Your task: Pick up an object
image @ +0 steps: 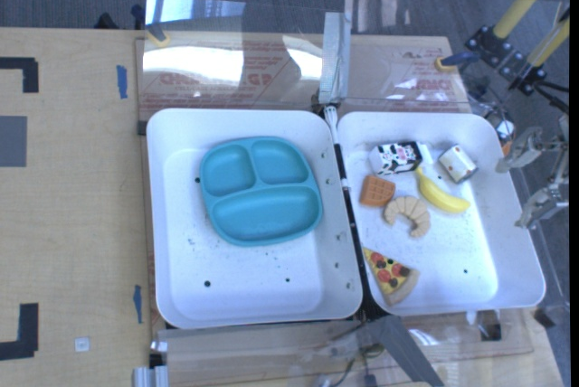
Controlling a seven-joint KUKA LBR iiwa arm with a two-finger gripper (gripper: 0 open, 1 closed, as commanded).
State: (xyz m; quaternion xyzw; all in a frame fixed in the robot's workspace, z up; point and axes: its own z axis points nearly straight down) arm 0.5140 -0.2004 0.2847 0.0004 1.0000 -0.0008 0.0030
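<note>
The right white bin (470,272) holds several small toys. A black-and-white cow-patterned block (396,157) lies at its back, with a silver can (457,163) to the right of it. A yellow banana (441,193) lies in the middle. Left of the banana are an orange waffle (376,191) and a tan croissant (409,212). A pizza slice (391,273) rests at the front left corner, against the bin wall. All the toys lie apart from each other or barely touch.
The left white bin (181,268) holds a blue divided plate (261,191). A metal divider (333,69) rises behind the seam between the bins. A yellow pole with a black clamp (507,46) and grey metal brackets (534,177) stand along the right side.
</note>
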